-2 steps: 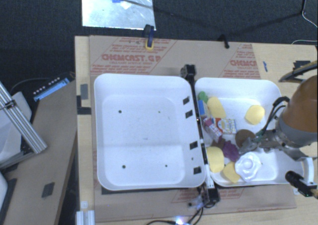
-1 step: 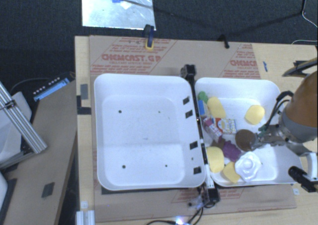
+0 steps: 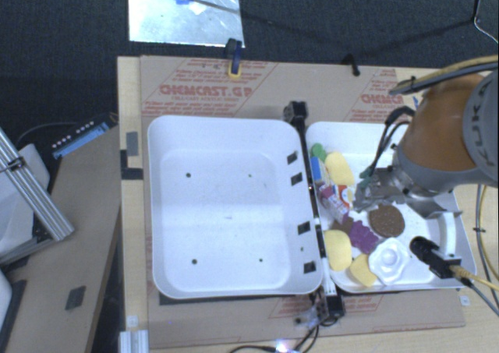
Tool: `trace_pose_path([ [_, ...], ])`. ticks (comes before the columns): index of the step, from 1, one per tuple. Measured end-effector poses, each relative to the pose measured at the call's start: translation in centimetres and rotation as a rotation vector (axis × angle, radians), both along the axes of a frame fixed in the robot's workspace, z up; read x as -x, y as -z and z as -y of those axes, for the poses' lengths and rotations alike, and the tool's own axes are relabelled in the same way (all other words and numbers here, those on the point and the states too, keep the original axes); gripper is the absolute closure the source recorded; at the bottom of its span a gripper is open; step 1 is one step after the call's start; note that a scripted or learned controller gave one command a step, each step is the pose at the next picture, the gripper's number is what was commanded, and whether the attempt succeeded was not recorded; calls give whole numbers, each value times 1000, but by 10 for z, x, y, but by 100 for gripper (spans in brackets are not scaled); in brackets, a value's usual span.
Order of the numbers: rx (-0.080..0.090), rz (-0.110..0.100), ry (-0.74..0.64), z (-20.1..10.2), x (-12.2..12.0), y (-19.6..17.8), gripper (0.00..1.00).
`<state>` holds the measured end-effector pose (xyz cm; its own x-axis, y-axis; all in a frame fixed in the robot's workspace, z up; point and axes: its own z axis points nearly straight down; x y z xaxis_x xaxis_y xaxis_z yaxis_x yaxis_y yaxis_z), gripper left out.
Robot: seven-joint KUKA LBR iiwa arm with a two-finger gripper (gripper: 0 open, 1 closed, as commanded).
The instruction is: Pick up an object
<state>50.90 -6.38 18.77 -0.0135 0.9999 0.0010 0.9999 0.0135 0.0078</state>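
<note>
Nearest the lens, at the lower edge: the front rim of the right bin point(image 3: 405, 287), with a white moulded piece point(image 3: 388, 259) and a yellow chunk point(image 3: 360, 270) lying just inside it.

Gripper point(image 3: 365, 197) is low over the clutter, by the red-and-white packet point(image 3: 335, 197). Whether it is spread or pinched I cannot tell; the wrist housing blocks it. Nothing visibly held.

Outward from there: purple toy point(image 3: 360, 233) just below, brown disc point(image 3: 387, 221) to its right, partly under the arm. Yellow rounded piece point(image 3: 338, 167) above, a second yellow lump point(image 3: 337, 246) near the divider, a blue-green item point(image 3: 317, 155) at the back.

Handling, as a guess: all look small and light. The yellow lumps seem soft or foam-like, forgiving, best taken across the narrow middle. The packet looks glossy and thin, likely to slip or crumple. The disc lies flat, offering little edge. Items touch each other, so a neighbour may lift too.

Left bin point(image 3: 226, 129) lies alongside.
</note>
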Motion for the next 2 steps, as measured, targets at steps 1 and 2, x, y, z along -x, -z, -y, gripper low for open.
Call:
trace_pose_path([
  [1,1,-5,11,6,2,3,0],
  [2,-1,-5,17,41,22,104,0],
])
